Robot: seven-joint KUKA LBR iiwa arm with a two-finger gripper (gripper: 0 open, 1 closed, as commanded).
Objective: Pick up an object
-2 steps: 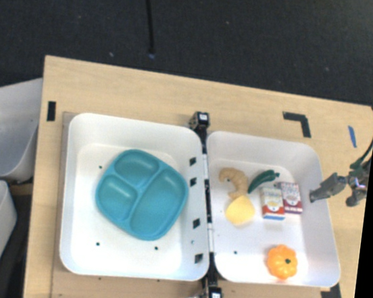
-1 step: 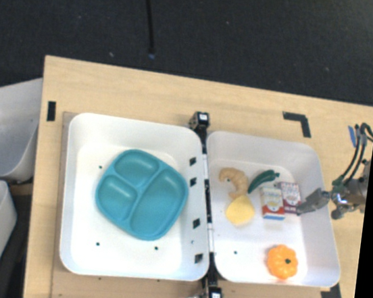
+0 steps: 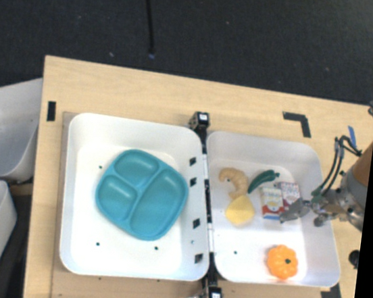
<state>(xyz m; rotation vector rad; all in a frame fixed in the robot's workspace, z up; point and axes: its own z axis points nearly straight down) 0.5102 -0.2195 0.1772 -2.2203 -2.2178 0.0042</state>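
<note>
White right bin: holds every loose item.
Claw: low at the bin's right side; whether its fingers are apart, I cannot tell.
Small printed carton: touching the claw's left.
Orange plastic pumpkin: below the claw, apart.

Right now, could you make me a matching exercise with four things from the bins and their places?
Things:
1. blue divided plate
2. orange pumpkin
3. green pepper
4. yellow lemon

Places:
A. right bin, near corner
B. left bin, middle
C. right bin, just below the tan piece
D. right bin, far part, beside the small carton

Pairs: 1-B, 2-A, 3-D, 4-C
</note>
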